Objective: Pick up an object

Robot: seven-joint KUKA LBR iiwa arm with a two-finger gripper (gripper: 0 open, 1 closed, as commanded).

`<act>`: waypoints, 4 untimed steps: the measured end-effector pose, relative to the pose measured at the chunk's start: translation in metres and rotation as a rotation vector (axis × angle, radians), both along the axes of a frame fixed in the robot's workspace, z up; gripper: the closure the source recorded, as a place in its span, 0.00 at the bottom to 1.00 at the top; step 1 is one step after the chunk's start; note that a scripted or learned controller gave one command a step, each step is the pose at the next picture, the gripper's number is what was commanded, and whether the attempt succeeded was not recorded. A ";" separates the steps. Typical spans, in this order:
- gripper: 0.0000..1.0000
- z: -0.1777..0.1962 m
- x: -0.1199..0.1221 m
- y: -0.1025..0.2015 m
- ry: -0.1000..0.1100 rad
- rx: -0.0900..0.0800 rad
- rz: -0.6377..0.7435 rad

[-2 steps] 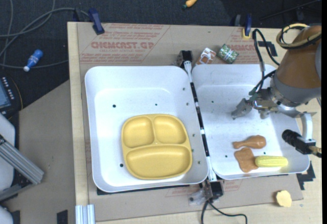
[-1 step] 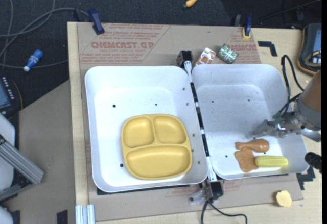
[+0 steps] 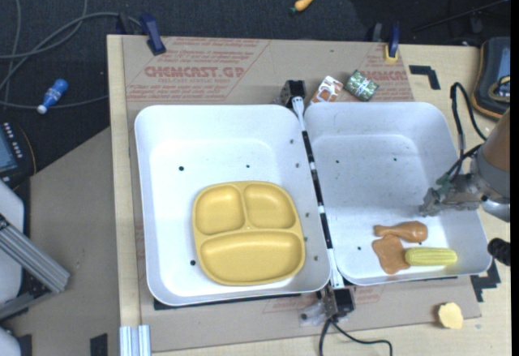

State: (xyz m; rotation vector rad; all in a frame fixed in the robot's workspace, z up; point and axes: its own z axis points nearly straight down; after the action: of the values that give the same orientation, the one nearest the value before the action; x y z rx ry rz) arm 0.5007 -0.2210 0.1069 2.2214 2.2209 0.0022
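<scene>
Gripper (image 3: 438, 202) low at right bin's (image 3: 369, 123) right wall, state of opening impossible to tell. Toy corn cob (image 3: 430, 256) just below-left, long axis left-right, touching toy chicken drumstick (image 3: 401, 231).

The worktop (image 3: 203, 70) carries two shallow white bins side by side, the left bin (image 3: 162, 135) and the right bin (image 3: 430, 123). Behind them lie a small carton (image 3: 328, 89) and a green can (image 3: 362, 85); a yellow piece (image 3: 449, 315) lies near the front right corner.
</scene>
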 end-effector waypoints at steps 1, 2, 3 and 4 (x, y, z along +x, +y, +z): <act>1.00 0.080 0.045 0.061 -0.009 -0.002 0.008; 1.00 0.017 0.096 0.003 -0.002 -0.005 -0.001; 1.00 0.046 0.128 0.057 -0.005 -0.003 0.006; 1.00 0.080 0.106 0.158 0.002 0.003 0.009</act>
State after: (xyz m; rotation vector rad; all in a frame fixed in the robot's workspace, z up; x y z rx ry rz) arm 0.6066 -0.0631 0.1869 2.2137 2.2337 0.0036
